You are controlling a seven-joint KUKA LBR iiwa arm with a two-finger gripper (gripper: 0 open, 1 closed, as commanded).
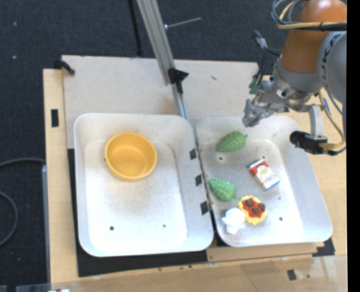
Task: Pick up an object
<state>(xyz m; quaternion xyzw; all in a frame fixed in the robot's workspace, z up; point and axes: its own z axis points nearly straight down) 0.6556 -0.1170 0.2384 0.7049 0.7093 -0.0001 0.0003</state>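
Observation:
My gripper [251, 118] hangs over the far edge of the right bin [301, 224], just above and right of a green bumpy toy [231, 142]. Nothing shows between its fingers. A second green toy [222, 188] lies near the bin's left wall. A small red and white carton [264, 174] lies toward the middle right. A yellow toy with red spots [253, 209] and a white lump [233, 220] sit close together at the near edge.
The left bin [89, 224] holds a yellow bowl [130, 156] in its far left part. A slanted metal pole [159, 38] rises behind the bins, ending at a black clamp [178, 76] near the divide.

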